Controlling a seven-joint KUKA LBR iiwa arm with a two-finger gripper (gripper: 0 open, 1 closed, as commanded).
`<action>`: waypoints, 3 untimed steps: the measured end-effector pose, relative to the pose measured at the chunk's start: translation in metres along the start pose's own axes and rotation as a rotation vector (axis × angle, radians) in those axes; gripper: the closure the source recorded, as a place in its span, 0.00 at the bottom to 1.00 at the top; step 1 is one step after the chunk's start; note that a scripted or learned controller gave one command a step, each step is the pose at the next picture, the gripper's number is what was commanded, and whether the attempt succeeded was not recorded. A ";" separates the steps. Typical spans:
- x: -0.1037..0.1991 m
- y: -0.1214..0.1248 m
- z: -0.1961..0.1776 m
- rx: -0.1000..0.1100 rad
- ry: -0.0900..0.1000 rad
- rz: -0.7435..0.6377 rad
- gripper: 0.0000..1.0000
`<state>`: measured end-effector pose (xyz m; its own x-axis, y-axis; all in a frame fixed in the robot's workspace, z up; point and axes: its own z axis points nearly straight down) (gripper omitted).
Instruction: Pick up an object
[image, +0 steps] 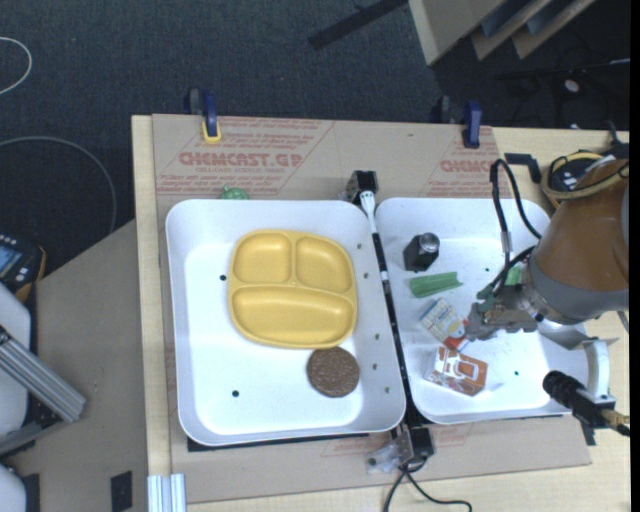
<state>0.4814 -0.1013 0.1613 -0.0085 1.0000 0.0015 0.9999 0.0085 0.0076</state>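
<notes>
I see the gripper (480, 325) low in the right bin (520, 400), just above the red-and-white packet (458, 370), whose long axis runs left to right, slightly tilted. I cannot tell its opening. That bin also holds a green block (433, 284) and black cap (423, 250). The left bin (200, 300) holds 1 yellow tray (293, 288) and a brown disc (332, 371).
</notes>
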 end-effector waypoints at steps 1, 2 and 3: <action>0.084 -0.001 -0.024 0.004 0.002 -0.001 1.00; 0.078 0.000 -0.033 0.003 -0.003 0.008 1.00; 0.094 0.073 -0.022 0.003 -0.002 0.005 1.00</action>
<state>0.5532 -0.0072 0.1842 -0.0038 1.0000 -0.0007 1.0000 0.0038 0.0048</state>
